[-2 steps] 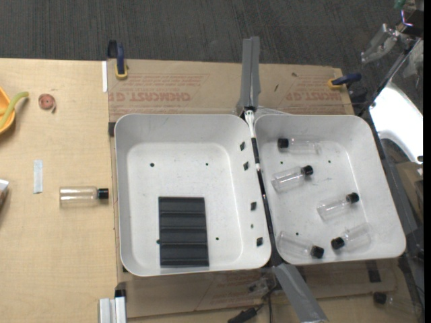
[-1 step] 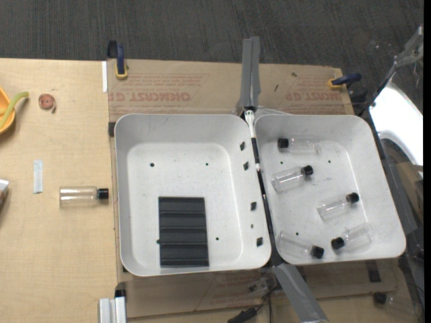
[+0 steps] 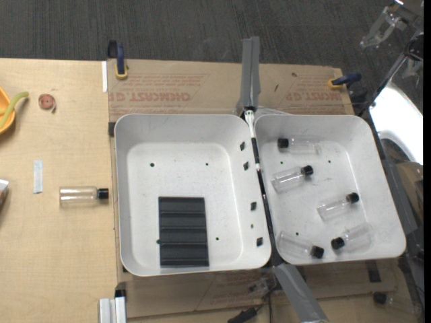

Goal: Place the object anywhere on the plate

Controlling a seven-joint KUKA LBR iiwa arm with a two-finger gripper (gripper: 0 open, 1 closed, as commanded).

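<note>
I had not picked anything up yet. My gripper [image 3: 397, 12] hung far up and right of the dark ribbed plate [image 3: 182, 232]; I could not tell how it was set. Clear little bottles with black caps [image 3: 292, 177] lay in the white bin [image 3: 367, 136] right of the plate. Next I needed to reach down and grab one.
</note>
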